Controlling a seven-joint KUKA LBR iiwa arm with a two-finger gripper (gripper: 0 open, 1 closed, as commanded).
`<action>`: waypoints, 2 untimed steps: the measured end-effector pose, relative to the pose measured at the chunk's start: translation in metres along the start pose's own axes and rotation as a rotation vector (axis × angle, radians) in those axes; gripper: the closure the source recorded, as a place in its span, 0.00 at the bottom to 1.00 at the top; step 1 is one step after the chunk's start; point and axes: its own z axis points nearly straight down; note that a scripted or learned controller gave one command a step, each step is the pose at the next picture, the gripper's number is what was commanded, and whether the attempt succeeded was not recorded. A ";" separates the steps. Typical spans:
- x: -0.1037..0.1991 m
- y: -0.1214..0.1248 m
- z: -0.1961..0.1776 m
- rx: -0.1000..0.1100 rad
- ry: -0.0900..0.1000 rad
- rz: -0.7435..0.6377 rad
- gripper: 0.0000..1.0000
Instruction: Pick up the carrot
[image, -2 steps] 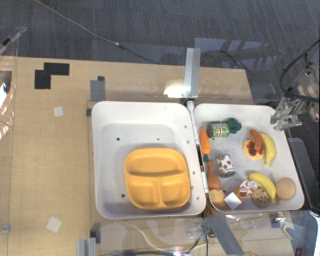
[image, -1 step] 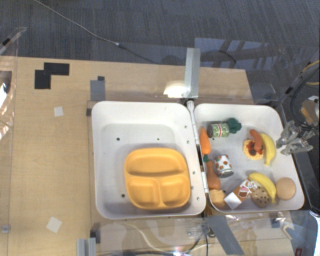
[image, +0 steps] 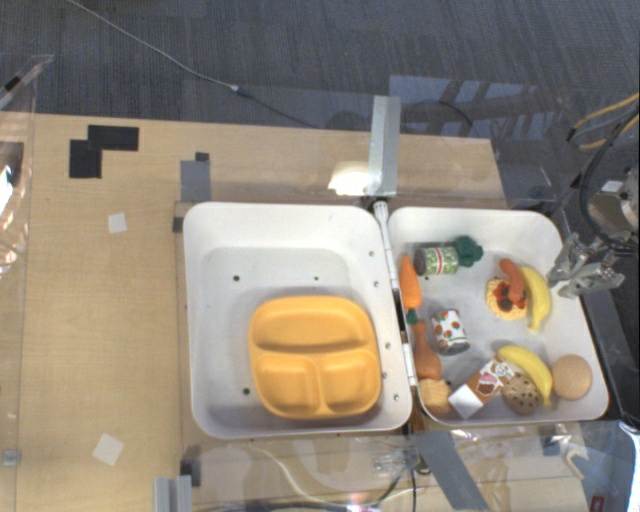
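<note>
Mia: Carrot first. Where is it?

Ben: The small orange toy carrot with the green tip (image: 410, 284) lies in the right-hand shallow white bin (image: 570, 240), pushed up against the wall it shares with the left-hand white bin (image: 200, 300). It points up and down along that wall.

Mia: And the robot's jaws (image: 583, 270)?

Ben: They sit at the far right rim of that bin, well apart from the carrot. They are too small and shiny for me to see, so I cannot tell if they are open or closed. Nothing shows between them.

Mia: What could go wrong?

Ben: I think the wall is the big trouble. One finger may have no room to slip between the carrot and the wall, so it could bump the rim or just push the carrot.

Mia: Anything else?

Ben: Yes. The little red-and-white toy can (image: 450, 331) stands just beside the carrot, and the brownish sausage-shaped toy (image: 427, 356) lies right below it. The jaws could grab or knock one of those. The green-capped toy bottle (image: 447, 257) is near the top end too.

Mia: And the yellow plastic tray with three sections (image: 315, 354)?

Ben: That sits in the left bin, out of the way.
</note>
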 end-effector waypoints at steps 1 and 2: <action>0.020 0.018 0.073 -0.007 0.002 -0.484 1.00; 0.014 0.013 -0.016 0.001 -0.001 -0.799 1.00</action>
